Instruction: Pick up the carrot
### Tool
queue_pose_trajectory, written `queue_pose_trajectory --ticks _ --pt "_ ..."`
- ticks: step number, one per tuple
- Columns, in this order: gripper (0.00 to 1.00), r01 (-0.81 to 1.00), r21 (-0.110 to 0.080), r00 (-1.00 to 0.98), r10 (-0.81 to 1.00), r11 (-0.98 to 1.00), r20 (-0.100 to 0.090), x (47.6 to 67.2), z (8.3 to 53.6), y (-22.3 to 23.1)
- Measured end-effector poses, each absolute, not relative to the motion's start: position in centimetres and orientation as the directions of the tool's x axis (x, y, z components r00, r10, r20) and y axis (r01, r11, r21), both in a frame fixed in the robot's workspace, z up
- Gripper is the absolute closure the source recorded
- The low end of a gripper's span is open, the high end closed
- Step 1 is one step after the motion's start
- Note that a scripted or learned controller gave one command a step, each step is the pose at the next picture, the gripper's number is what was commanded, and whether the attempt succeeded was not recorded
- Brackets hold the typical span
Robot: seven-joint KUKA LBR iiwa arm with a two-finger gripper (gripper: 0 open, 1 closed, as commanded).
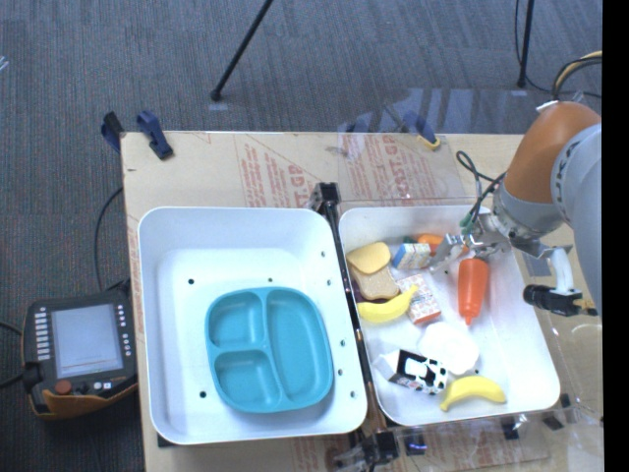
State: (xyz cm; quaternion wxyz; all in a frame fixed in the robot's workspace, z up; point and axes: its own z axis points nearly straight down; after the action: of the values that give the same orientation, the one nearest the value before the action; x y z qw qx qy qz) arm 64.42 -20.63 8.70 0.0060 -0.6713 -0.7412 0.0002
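The carrot (473, 289) is an orange toy, lying lengthwise in the right bin (539, 362), near its right-hand middle. My gripper (471, 248) is directly over the carrot's upper end and meets it there. The grey arm with its orange band (548, 155) reaches in from the right. The gripper body hides the very tip of the carrot.
The right bin also holds a bread slice (371, 268), two bananas (385, 308) (472, 392), a small carton (424, 299), a white round item (449, 345) and a black-and-white piece (421, 371). A blue divided plate (267, 347) lies in the left bin (157, 264).
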Motion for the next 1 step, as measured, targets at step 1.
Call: queue_pose_trajectory --ticks 1 --pt "0.00 0.935 -0.010 0.355 0.935 -0.355 0.000 64.29 8.50 -13.03"
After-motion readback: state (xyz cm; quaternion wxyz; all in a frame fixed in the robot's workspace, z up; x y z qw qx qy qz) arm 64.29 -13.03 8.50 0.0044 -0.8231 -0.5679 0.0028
